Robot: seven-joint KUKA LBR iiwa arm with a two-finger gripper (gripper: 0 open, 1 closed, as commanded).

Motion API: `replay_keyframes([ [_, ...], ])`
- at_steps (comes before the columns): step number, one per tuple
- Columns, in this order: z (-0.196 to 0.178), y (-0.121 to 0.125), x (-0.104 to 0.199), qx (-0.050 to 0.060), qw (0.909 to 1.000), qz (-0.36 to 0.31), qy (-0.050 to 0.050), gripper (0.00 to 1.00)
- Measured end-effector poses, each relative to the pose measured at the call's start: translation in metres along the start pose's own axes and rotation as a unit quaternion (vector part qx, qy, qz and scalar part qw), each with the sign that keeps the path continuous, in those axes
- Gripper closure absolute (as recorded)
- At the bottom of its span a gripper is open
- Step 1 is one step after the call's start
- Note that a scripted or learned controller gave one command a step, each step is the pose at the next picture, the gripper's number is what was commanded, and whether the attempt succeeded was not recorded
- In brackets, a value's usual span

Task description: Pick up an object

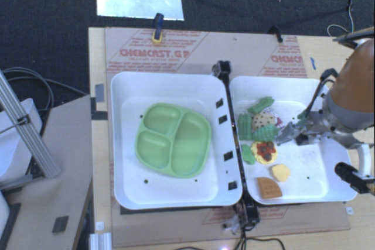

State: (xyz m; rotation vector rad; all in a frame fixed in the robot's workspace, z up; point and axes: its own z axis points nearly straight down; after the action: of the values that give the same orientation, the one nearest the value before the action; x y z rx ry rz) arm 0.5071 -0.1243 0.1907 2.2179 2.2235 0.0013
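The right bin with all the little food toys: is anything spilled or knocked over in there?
Nothing stands out. The toys sit in a loose cluster along the left side of the right bin, all inside its walls. The green divided plate lies flat in the left bin. The gripper is low beside the cluster.

You are looking through one fixed camera set high above the bench (176,47), tilted down at a slant. It stands far enough back to take in both bins whole: the left bin (126,126) fills the frame's centre-left, the right bin (310,178) the centre-right. Dark floor runs across the top of the frame, and the bench's far edge lies toward it. The arm (357,88) enters from the right edge of your frame.
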Motion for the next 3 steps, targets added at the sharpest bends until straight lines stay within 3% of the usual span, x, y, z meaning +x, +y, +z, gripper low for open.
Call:
replay_keyframes([
  [1,0.109,0.017,0.001,-0.001,1.0000,0.001,0.002,0.00],
  [2,0.091,0.020,0.000,-0.006,1.0000,0.000,0.000,1.00],
  [3,0.093,0.019,0.000,-0.004,1.0000,0.000,0.001,0.00],
])
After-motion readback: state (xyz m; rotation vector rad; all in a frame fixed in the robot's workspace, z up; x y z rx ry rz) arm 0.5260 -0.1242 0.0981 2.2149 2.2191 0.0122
